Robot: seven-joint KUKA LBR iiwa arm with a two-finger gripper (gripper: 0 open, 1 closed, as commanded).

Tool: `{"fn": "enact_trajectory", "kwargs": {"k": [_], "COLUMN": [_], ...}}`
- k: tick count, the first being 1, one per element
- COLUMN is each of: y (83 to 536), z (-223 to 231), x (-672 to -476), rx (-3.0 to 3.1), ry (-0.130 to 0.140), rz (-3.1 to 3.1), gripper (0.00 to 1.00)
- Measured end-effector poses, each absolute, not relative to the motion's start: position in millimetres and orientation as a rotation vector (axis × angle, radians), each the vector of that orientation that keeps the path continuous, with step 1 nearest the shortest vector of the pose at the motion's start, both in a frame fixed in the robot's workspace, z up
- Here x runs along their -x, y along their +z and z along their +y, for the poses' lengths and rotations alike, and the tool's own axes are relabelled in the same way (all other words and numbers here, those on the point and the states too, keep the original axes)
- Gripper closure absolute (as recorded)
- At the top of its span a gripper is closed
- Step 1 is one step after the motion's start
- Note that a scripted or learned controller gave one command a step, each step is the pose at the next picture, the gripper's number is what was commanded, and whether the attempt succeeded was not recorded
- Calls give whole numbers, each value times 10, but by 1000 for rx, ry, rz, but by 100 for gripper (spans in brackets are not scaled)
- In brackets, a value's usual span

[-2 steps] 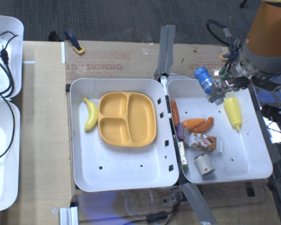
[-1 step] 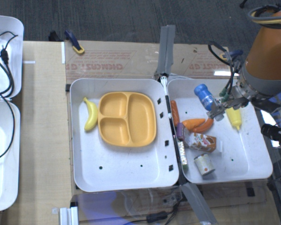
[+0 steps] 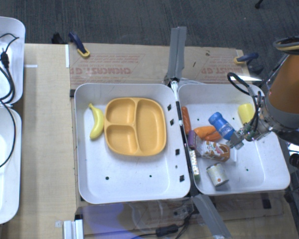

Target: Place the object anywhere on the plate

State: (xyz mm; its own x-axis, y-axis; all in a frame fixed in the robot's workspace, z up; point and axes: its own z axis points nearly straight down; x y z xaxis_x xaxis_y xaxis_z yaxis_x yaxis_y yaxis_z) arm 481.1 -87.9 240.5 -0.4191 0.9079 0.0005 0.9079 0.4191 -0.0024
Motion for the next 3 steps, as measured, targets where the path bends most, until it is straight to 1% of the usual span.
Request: {"fn": "enact_trajectory", "kwargs": {"k": [1, 2, 3], "y": [2834, 2834, 2918], "z": [242, 240, 234], "x": [-4787, -4787, -4798], "rx": [1622, 1623, 1623], "ry": [2, 2, 4], "rz": [-2691, -2691, -2690], "gripper": [100, 0, 100]}}
